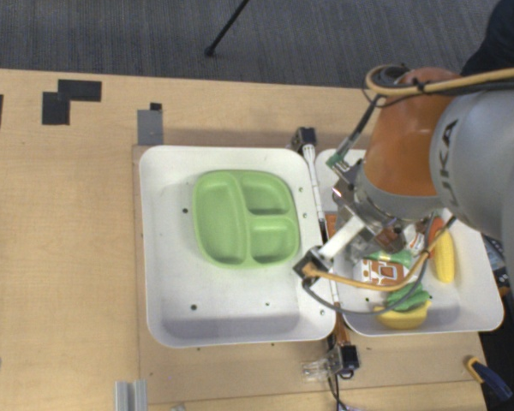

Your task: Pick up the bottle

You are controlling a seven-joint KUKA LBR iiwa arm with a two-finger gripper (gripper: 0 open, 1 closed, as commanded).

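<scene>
Even, diffuse overhead light fills the scene, moderately bright, with no hard glare. The left white bin (167, 311) shows soft grey shading along its inner walls, darkest at the near edge. The green divided tray (244, 217) looks matte and slightly washed out. The robot arm (450, 161) casts a soft shadow over the right white bin (480, 311). Overall sharpness is modest, with slightly grainy detail and soft edges.

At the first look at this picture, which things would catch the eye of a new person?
The bright green divided plate lies in the middle of the left white bin and stands out at once. At the right, the big grey arm with its orange band hangs over the right bin. Yellow and green items lie under it near that bin's front edge.
</scene>
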